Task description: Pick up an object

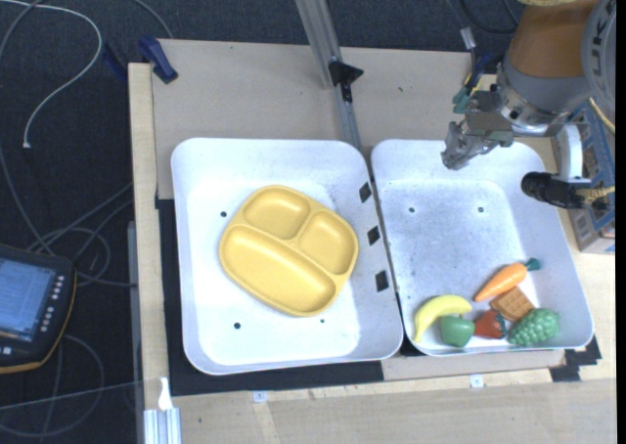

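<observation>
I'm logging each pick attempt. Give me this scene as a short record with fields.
gripper: over far edge of right bin, nothing seen in it
right bin, near corner: carrot, banana, green apple, grapes
left bin: yellow divided plate
pick: not yet made

Even, fairly bright overhead light, no hard shadows. The white bins (293, 354) read slightly bluish and near blown out along their rims, with speckled grain on their floors. The yellow plate (289, 248) shows soft sheen, no sharp glare. The worktop (245, 90) looks flat and washed. The dark floor (59, 90) stays dim. Overall soft, low resolution; small toys at the right bin's corner blur together. The arm (558, 31) at top right looks slightly smeared.
</observation>
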You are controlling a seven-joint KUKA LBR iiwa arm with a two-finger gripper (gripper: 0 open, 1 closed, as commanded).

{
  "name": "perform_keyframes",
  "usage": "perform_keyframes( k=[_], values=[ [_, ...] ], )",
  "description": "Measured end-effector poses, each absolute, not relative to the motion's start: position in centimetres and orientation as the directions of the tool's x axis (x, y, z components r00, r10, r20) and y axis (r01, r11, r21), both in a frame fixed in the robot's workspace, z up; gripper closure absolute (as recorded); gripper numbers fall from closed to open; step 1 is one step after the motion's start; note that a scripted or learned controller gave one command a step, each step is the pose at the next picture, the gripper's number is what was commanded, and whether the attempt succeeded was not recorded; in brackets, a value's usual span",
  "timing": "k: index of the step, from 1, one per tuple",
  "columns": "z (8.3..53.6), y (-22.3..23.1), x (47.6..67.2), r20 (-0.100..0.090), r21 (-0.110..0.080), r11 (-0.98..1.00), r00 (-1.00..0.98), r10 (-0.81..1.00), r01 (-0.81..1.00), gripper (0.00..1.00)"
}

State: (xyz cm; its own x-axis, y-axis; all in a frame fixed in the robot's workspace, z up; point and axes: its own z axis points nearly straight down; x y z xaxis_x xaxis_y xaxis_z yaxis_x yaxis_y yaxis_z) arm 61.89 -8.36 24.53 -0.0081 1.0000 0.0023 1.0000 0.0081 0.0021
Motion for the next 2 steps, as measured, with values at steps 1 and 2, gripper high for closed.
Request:
perform_keyframes(
  k=[1,2],
  values=[
    [23.3,-2.6,62.0,0.004,-0.003,0.007,-0.007,1.000,1.000,1.00],
    [23.1,2.0,62.5,0.002,0.000,0.006,-0.006,1.000,1.000,1.00]
  ],
)
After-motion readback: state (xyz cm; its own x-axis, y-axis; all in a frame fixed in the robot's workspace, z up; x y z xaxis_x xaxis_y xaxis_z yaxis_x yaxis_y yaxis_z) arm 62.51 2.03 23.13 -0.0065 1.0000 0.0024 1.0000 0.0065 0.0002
